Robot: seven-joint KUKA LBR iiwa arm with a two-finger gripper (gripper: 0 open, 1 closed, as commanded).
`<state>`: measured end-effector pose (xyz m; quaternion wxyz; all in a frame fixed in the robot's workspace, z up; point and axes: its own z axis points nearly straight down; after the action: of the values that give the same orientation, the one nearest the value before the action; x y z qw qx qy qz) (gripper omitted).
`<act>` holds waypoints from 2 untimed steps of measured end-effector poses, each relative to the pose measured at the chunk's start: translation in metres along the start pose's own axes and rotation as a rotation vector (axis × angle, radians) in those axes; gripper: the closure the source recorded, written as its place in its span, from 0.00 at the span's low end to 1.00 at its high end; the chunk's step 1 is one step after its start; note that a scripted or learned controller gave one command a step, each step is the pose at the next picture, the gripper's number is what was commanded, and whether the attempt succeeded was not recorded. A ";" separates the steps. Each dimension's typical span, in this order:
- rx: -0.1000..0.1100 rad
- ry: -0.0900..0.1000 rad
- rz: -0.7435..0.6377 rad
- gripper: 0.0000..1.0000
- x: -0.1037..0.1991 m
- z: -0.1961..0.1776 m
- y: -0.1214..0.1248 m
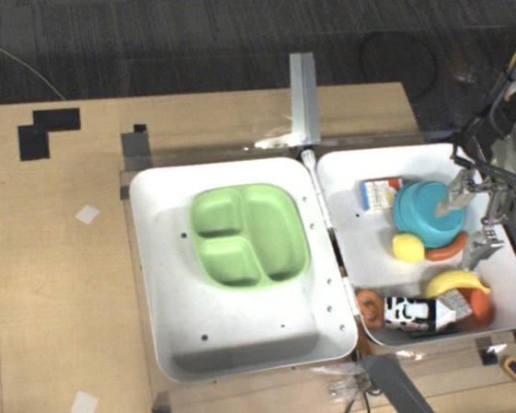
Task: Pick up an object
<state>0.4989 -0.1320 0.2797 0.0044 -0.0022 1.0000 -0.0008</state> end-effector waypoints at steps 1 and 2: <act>-0.002 0.010 0.170 0.00 -0.002 0.134 -0.042; 0.001 -0.005 0.311 0.00 -0.030 0.190 -0.044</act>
<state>0.5308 -0.1760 0.0898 0.0069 0.1526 0.9883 -0.0004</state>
